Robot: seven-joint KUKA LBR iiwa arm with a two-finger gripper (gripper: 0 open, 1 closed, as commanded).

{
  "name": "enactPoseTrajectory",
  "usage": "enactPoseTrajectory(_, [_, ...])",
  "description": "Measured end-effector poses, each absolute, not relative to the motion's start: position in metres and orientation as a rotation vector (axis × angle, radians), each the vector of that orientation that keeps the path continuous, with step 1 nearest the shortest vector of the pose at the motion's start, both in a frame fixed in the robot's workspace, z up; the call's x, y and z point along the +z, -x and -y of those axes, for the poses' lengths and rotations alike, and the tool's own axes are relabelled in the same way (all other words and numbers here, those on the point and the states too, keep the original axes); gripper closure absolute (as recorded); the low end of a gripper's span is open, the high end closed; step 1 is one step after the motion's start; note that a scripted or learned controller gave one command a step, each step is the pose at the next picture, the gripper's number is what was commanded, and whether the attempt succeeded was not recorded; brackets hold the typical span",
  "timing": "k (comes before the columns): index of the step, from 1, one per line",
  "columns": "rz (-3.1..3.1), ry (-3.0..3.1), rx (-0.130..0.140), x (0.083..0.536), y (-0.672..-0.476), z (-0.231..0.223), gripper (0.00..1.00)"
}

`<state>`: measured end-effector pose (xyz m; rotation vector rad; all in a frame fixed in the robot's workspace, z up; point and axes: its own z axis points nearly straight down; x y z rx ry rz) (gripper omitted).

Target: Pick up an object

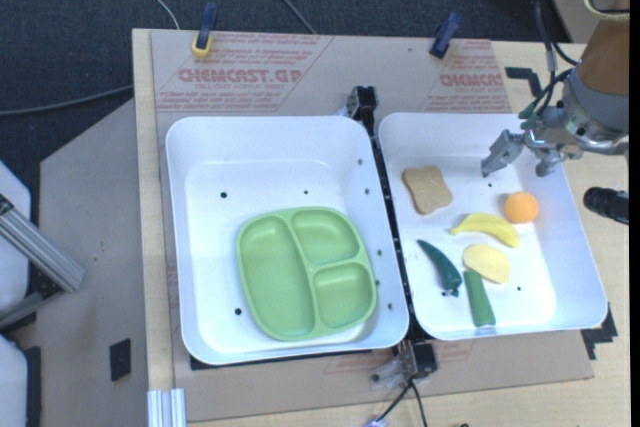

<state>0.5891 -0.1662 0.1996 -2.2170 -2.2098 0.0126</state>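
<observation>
Brown board on dark carpet carried 2 white bins (pixel 190 215) side by side.
Within the right bin, the yellow banana (pixel 487 228) lay with its long axis left to right, curving downward; the gripper (pixel 522 158) hung above the bin's upper part, fingers spread, gripping nothing.

The arm (pixel 605 75) is cut off by the right edge of the frame. The yellow slice (pixel 487 263) overlaps the upper end of the green stick (pixel 478 298). The printed lettering on the brown board (pixel 300 65) is partly hidden by both bins.
</observation>
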Motion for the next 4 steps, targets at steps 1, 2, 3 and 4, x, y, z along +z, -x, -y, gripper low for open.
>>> enactPoseTrajectory(1, [2.222,2.221,0.0,0.208,-0.592,0.166,0.0])
enactPoseTrajectory(2, [2.216,2.218,0.006,0.163,-0.586,0.166,0.0])
enactPoseTrajectory(3, [2.217,2.218,0.006,0.118,-0.589,0.17,0.0])
enactPoseTrajectory(4, [2.218,2.218,0.004,0.082,-0.588,0.17,0.0])
